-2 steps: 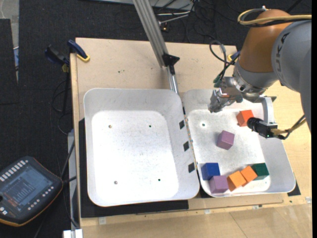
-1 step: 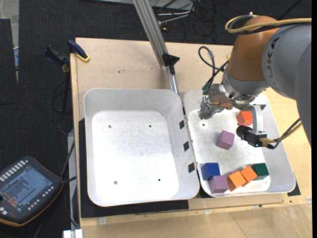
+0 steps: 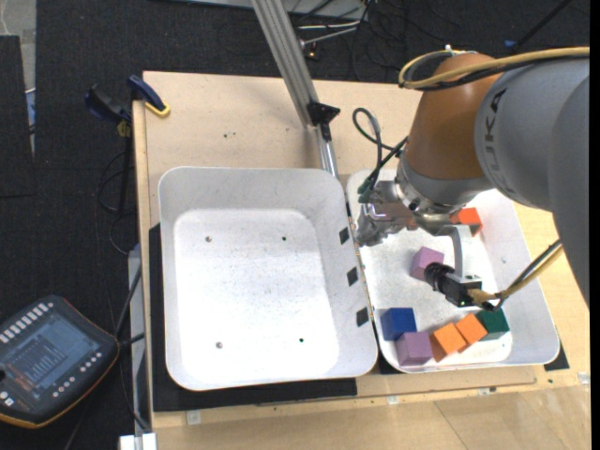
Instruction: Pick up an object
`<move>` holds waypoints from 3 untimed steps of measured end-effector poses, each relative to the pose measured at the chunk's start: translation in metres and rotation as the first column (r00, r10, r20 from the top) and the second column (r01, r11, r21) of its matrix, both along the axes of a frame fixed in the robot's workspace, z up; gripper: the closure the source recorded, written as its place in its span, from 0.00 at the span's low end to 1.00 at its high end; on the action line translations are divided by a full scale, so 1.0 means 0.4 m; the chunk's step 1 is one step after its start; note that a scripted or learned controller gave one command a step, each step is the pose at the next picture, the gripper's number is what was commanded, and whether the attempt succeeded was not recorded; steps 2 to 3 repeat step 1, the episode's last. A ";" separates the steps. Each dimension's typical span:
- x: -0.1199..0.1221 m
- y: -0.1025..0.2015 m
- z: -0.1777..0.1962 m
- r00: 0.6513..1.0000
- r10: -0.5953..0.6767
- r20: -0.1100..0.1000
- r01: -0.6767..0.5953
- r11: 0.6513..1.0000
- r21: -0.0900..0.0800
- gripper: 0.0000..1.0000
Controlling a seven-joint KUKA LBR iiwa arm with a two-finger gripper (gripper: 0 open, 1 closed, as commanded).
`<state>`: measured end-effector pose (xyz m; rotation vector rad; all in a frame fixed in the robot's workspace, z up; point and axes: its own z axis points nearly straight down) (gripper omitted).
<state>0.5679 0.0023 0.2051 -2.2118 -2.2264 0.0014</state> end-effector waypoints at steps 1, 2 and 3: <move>-0.068 0.116 0.058 1.000 0.002 0.003 -0.002 1.000 0.001 1.00; -0.068 0.116 0.058 1.000 0.002 0.003 -0.002 1.000 0.001 1.00; -0.068 0.116 0.058 1.000 0.002 0.003 -0.002 1.000 0.001 1.00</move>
